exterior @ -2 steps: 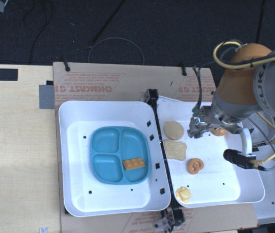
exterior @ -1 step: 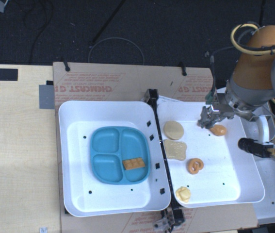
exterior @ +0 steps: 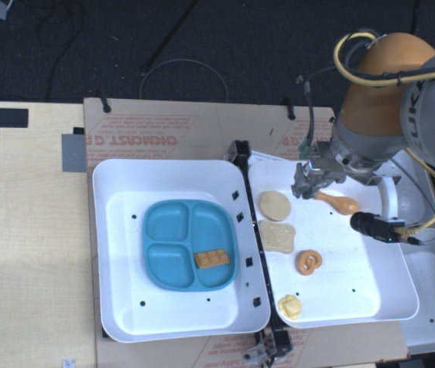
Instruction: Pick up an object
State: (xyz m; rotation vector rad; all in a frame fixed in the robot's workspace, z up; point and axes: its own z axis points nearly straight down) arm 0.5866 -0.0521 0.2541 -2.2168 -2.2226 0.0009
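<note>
I see the gripper (exterior: 309,181) low in the right bin (exterior: 390,301), at twelve o'clock, touching the drumstick (exterior: 337,202); whether its fingers are closed I cannot tell. The drumstick looks light, rigid, smooth plastic; I'd grab its narrow shaft.

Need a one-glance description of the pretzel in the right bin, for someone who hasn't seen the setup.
Start at the right white bin, the one the arm reaches into. Down its left side runs a column of food pieces: a round tan disc, a slice of bread, then lower a yellow lump. The pretzel sits just right of that column, the only orange-brown knot with holes.
</note>
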